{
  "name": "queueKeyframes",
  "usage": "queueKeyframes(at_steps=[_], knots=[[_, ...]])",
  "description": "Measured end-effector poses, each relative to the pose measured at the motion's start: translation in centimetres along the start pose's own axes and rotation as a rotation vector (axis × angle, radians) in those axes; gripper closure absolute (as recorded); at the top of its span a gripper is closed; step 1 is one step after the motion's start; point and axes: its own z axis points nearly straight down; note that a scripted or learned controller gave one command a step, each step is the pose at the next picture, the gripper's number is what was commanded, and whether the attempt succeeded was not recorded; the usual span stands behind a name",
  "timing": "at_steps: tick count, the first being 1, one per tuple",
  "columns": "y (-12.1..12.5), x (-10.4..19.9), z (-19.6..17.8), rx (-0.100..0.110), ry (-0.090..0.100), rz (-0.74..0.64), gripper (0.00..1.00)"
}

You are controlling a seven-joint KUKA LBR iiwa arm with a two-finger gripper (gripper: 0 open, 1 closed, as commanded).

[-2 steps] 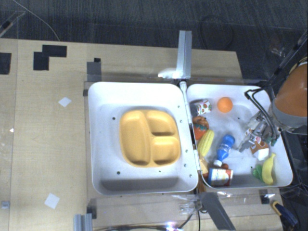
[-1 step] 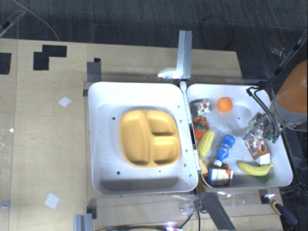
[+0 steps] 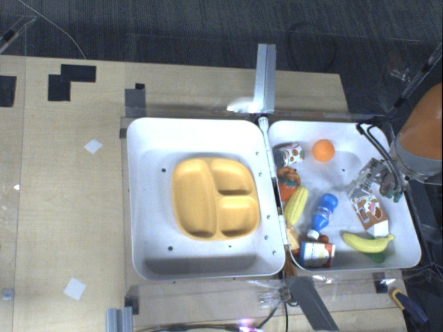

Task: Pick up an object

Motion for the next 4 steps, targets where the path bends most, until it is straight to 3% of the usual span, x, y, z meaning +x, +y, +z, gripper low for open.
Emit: queueKeyframes(at_steps=[1, 2, 3, 4], knots=[[0.2, -0.2, -1.0, -0.001, -0.005, -0.006, 1.0], [0.2, -0.2, -1.0, -0.001, -0.004, -0.007, 0.0], [-1.7, 2.7, 2.3, 0.006, 0.022, 0.111, 0.0], [5.1, -4.5, 1.7, 0.013, 0.033, 0.335, 0.0]])
